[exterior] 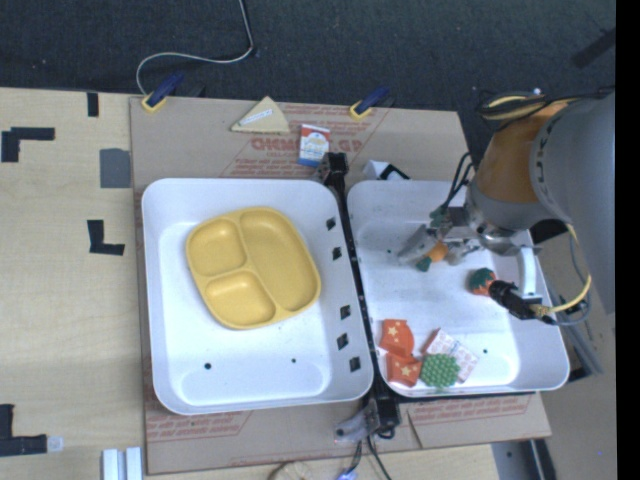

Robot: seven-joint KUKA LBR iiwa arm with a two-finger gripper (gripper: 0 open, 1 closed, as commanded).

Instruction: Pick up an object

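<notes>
In the right bin (pixel 500 368), my gripper (pixel 432 247) hangs low over the upper middle of the floor. A small orange and green object (pixel 436 255) lies right under it, partly hidden by it. Another small green and orange object (pixel 481 281) lies just to its right. Along the front wall lie two orange-red packets (pixel 398 352), a green bumpy ball (pixel 439 370) and a white patterned packet (pixel 457 350). The grey arm with its orange band (pixel 510 158) comes in from the upper right.
A yellow three-part plate (pixel 252 266) rests in the left bin (pixel 170 358). Behind the bins, a small red and white box (pixel 314 145) and a tan wedge (pixel 263 117) sit on the cardboard. A black divider (pixel 347 268) runs between the bins.
</notes>
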